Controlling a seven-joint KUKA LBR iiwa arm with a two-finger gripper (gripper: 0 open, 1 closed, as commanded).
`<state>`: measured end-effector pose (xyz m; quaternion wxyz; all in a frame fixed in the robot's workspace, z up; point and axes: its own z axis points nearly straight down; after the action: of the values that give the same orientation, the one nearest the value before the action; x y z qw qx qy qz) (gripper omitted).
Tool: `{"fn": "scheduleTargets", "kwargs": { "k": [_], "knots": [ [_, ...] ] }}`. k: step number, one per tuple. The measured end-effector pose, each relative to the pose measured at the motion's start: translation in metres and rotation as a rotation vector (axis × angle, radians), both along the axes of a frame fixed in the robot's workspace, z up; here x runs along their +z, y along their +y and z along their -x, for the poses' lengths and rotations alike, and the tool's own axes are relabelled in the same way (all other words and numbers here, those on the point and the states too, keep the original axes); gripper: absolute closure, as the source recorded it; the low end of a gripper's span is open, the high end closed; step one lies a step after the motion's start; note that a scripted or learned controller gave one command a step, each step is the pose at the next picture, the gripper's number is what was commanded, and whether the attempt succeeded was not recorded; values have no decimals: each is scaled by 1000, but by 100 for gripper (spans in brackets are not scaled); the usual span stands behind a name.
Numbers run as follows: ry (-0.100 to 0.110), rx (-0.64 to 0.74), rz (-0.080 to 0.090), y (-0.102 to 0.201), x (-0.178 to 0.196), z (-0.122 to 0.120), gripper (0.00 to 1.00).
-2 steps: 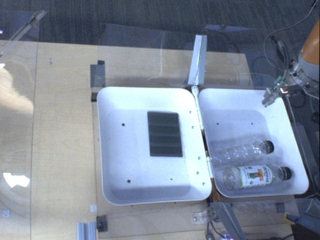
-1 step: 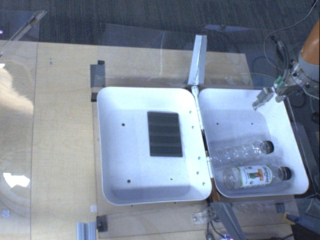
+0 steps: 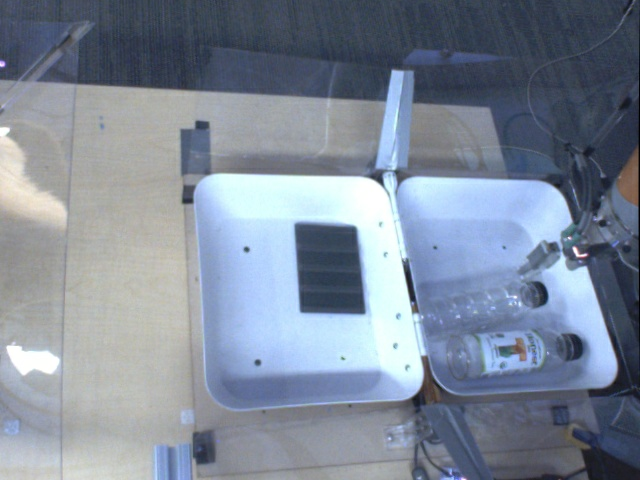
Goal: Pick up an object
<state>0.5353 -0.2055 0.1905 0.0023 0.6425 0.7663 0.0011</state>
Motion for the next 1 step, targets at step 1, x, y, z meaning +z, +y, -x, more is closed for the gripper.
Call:
{"fn": "scheduleTargets", "kwargs": {
  "k": [1],
  "knots": [
    [-14, 107, 4, 1, -100, 4, 0]
  ]
}}
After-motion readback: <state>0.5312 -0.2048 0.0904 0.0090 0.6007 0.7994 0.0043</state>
